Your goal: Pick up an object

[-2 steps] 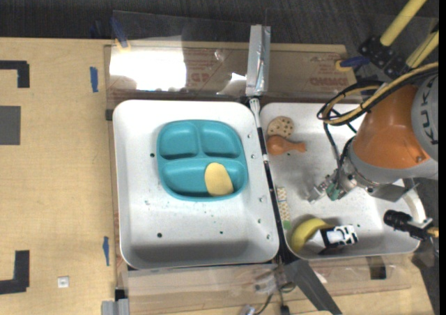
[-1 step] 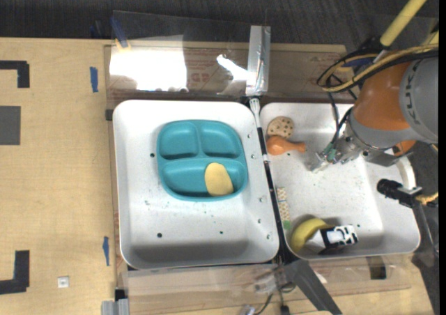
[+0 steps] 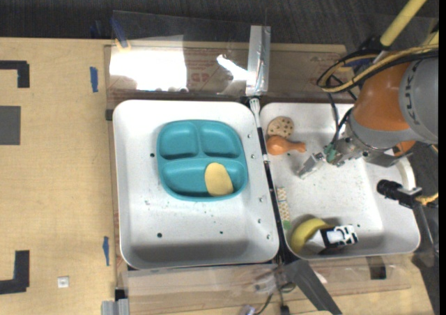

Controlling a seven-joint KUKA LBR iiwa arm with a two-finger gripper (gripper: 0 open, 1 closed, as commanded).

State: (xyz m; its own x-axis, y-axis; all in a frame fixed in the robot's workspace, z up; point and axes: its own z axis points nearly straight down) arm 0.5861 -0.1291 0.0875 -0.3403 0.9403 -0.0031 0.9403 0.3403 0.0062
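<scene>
The right bin holds several objects. A round speckled cookie lies at its far left corner, with an orange drumstick-shaped toy just in front of it. A yellow banana and a small black-and-white object lie against the near wall. My gripper hangs over the bin's left half, just right of the orange toy and apart from it, with nothing visibly in it. In the left bin, a teal divided plate carries a yellow oval object in its near right compartment.
The grey arm with its orange band reaches in over the right bin's far right corner, trailing cables. A black part juts over the bin's right rim. A clear plastic sheet and a metal bracket stand behind the bins.
</scene>
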